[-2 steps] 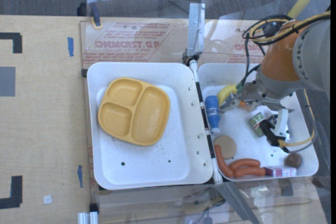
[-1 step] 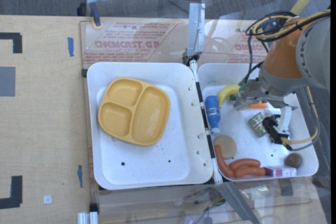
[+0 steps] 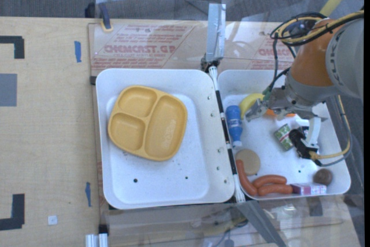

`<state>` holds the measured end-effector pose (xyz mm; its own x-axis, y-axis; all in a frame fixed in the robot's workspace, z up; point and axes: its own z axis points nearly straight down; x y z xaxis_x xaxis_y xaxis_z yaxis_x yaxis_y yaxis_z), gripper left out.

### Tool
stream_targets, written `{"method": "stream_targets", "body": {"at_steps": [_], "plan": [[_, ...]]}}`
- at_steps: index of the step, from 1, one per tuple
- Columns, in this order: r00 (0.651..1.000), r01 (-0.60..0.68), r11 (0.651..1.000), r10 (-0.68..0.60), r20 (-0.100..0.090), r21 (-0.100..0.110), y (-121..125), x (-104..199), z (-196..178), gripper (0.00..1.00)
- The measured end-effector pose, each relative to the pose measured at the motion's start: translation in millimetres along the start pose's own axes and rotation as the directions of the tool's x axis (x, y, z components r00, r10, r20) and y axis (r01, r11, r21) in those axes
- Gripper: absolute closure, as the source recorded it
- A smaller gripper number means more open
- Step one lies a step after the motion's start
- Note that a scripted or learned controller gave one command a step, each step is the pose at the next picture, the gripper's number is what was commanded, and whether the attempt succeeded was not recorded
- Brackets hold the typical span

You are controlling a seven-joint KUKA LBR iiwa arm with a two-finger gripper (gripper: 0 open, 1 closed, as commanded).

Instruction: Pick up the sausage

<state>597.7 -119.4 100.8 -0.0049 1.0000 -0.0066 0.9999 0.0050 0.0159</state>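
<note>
We find the sausage (image 3: 272,181) along the near wall of the right bin (image 3: 341,182). We count three reddish links lying close together: one curved at the left and two straight ones side by side. One tan round disc (image 3: 247,160) sits just beyond the curved link, one small pink-and-white packet (image 3: 303,188) lies at the right end, and one brown ball (image 3: 324,176) is near the corner. Farther off we see one green box (image 3: 283,137), one blue bottle (image 3: 233,124) along the left wall, and one yellow fruit (image 3: 250,102). The gripper (image 3: 258,111) hangs by that fruit, well apart from the sausage; we cannot tell whether it is released or clenched. The left bin (image 3: 115,182) holds one yellow divided plate (image 3: 147,121).
</note>
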Motion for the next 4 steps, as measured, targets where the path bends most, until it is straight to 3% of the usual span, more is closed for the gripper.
{"method": "stream_targets", "body": {"at_steps": [1, 2, 3, 4], "plan": [[0.987, -0.16, 0.987, 0.16, -0.026, 0.009, -41, -56, 9, 0.0], [0.991, -0.137, 0.99, 0.137, -0.003, 0.018, 59, -42, 14, 0.0], [1.0, -0.012, 1.0, 0.012, -0.004, 0.013, 36, -68, -65, 0.0], [0.983, 0.186, 0.983, -0.186, -0.009, 0.012, -65, -45, 9, 0.0]]}}
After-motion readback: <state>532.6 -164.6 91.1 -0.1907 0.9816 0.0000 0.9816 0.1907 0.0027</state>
